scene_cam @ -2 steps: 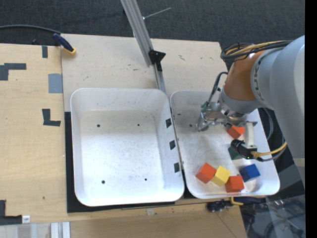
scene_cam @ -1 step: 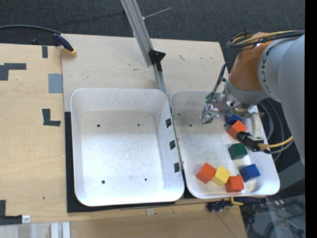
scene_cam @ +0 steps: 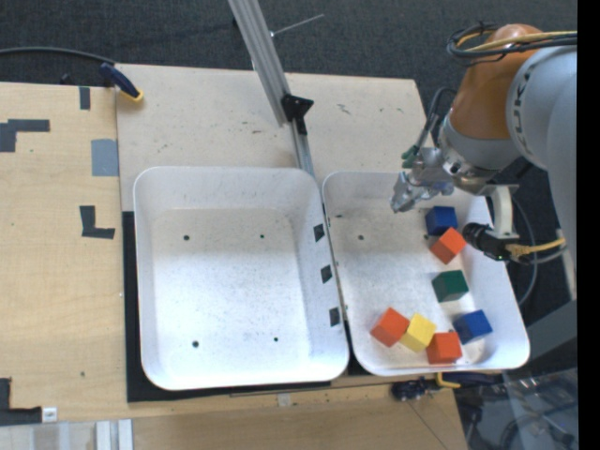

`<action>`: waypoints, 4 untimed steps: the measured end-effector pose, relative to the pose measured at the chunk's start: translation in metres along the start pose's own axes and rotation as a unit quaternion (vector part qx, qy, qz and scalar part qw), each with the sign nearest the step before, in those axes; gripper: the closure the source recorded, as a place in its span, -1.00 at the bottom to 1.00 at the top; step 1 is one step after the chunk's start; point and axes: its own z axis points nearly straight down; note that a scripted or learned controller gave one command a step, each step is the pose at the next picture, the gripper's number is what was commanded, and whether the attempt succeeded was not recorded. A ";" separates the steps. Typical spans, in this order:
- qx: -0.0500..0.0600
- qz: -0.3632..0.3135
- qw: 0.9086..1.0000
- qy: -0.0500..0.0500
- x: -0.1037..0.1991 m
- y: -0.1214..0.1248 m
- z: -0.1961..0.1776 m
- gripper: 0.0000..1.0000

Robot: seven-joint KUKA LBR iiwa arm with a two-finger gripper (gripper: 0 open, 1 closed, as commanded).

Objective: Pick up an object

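Observation:
The right bin [scene_cam: 370,279] holds several small cubes. A blue cube [scene_cam: 441,219] and an orange cube [scene_cam: 448,244] lie near its far right side, with a green cube [scene_cam: 450,285] below them. At the near end sit an orange cube [scene_cam: 389,327], a yellow cube [scene_cam: 419,332], another orange cube [scene_cam: 443,347] and a blue cube [scene_cam: 472,325]. My gripper [scene_cam: 409,197] hangs over the far part of the right bin, just left of the upper blue cube, with nothing seen between its fingers.
The left bin [scene_cam: 234,279] stands beside the right one. A slanted metal bar [scene_cam: 267,54] runs down to the gap between the bins. The grey arm with its orange band [scene_cam: 492,101] reaches in from the right.

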 end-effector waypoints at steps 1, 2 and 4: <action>-0.001 0.000 1.000 0.000 0.006 0.003 -0.063 1.00; 0.003 -0.002 1.000 0.001 0.056 -0.009 -0.068 1.00; 0.003 -0.003 1.000 0.001 0.162 -0.038 -0.057 1.00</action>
